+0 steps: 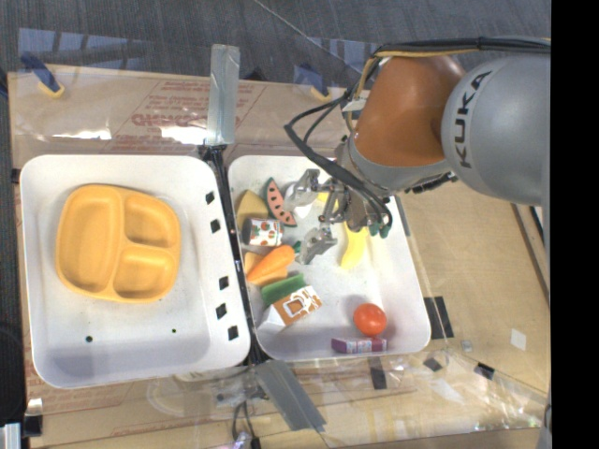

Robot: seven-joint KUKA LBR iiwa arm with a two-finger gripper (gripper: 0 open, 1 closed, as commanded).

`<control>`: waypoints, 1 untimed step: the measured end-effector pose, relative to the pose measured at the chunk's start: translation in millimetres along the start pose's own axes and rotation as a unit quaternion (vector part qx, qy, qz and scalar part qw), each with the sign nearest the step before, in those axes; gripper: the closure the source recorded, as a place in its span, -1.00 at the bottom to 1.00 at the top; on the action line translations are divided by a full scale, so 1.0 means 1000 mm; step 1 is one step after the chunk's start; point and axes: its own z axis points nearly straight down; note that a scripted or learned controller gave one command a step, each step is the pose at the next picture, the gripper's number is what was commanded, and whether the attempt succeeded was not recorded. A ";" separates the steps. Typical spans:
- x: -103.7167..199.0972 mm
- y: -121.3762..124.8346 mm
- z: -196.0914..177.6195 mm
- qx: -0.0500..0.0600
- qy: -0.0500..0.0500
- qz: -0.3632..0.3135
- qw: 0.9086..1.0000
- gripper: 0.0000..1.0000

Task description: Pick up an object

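My gripper (pixel 312 217) hangs over the upper middle of the right bin (pixel 412 293), under the grey arm and its orange band. Its two metal fingers stand apart, so it is open, and I see only white bin floor between them. Just left of it lie a watermelon slice (pixel 278 200), a yellow wedge (pixel 248 204) and a small printed can (pixel 263 232). A carrot (pixel 270 263) lies below and to the left of the fingers. A banana (pixel 354 247) lies just right of them, partly under the wrist.
Lower in the right bin are a green piece (pixel 282 287), an orange-and-white carton (pixel 298 306), a red tomato (pixel 371 319) and a purple packet (pixel 357 345). The left bin (pixel 56 349) holds a yellow divided plate (pixel 117 241). Cables loop above the wrist.
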 end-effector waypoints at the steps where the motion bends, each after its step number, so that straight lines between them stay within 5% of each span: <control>1: -0.003 -0.001 0.108 -0.001 0.001 -0.015 1.000 -1.00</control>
